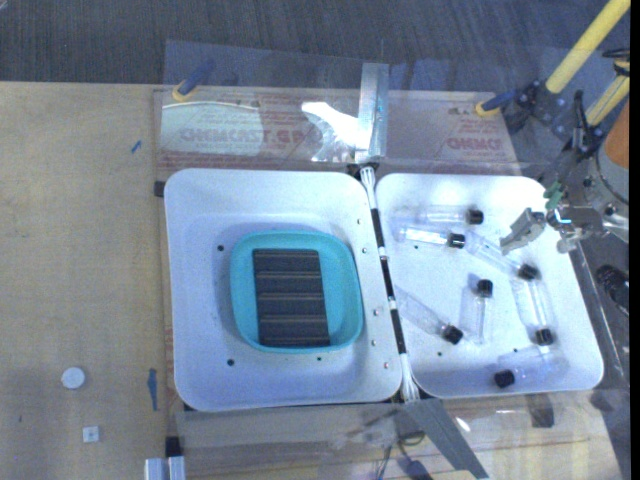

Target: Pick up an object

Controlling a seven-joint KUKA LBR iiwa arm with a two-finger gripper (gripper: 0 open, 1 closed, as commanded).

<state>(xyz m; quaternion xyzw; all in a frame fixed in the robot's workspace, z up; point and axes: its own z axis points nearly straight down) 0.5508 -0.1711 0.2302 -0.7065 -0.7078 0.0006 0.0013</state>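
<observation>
Two white bins side by side on the bench. Left bin (190, 268) holds a teal tray (243, 268) with a dark ribbed insert (290, 296) sitting in it, roughly centred.

Right bin (580, 363) holds several clear vials with black caps, scattered and lying flat. One vial (445, 214) at 12 o'clock of the bin, cap toward 3. Second vial (432, 236) just below it, near-parallel, cap at its 3 o'clock end. A vial (481, 306) near bin centre, roughly upright in the view, cap at 12. Another vial (428, 318) at 8 o'clock of centre, angled, cap at its 4 o'clock end. A vial (535, 308) toward 3 o'clock side, cap at 6. One more vial (525, 370) at 5 o'clock near the lower rim, cap at its 9 o'clock end. A further capped piece (527, 271) sits between centre and the right rim; its clear body is hard to trace.

Gripper (522, 230) comes in from 3 o'clock, at the bin's 2 o'clock area, over the upper right part of the bin. Metallic fingers angled toward 8 o'clock. Cannot tell whether the jaws are spread or closed; nothing visibly between them.

Clear panels and a crumpled white scrap (335, 123) lie at 12 o'clock behind the bins.
</observation>
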